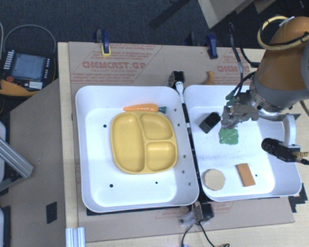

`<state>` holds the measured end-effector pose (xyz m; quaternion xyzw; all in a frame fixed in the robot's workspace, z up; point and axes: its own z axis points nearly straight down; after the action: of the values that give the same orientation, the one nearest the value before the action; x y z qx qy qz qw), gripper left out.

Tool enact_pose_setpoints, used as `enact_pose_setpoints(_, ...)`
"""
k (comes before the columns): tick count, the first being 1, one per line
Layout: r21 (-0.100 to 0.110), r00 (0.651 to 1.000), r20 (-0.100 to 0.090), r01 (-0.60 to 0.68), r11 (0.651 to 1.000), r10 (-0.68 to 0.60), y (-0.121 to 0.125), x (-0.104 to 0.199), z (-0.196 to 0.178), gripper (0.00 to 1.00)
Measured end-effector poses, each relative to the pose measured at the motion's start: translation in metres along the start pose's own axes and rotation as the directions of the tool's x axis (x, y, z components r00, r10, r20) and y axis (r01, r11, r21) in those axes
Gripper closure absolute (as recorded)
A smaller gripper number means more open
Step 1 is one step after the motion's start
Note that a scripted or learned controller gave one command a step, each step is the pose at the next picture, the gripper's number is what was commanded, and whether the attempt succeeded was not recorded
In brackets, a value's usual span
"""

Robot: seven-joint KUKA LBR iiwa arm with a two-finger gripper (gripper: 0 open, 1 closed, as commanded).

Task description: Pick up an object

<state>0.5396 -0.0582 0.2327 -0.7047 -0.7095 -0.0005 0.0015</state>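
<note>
On the counter [67, 138], the left bin [87, 153] holds a yellow tray [143, 141] with three compartments, lying flat near the middle. An orange carrot [141, 107] lies along the tray's far edge, just touching it or nearly so. Right of the tray, across the divide, the right bin [278, 184] holds a black block [210, 122], a green piece [228, 136], a round tan disc [214, 179] toward the near rim, and a brown block [245, 174] beside the disc. The hand [230, 121] hangs directly over the green piece, seemingly touching its top; I cannot tell how its jaws stand from here.
</note>
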Motion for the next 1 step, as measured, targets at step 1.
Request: enact_pose_setpoints(1, 0.002, 1.000, 0.000, -0.001, 1.000, 0.001, -0.0148, 0.0562, 0.0073, 1.00)
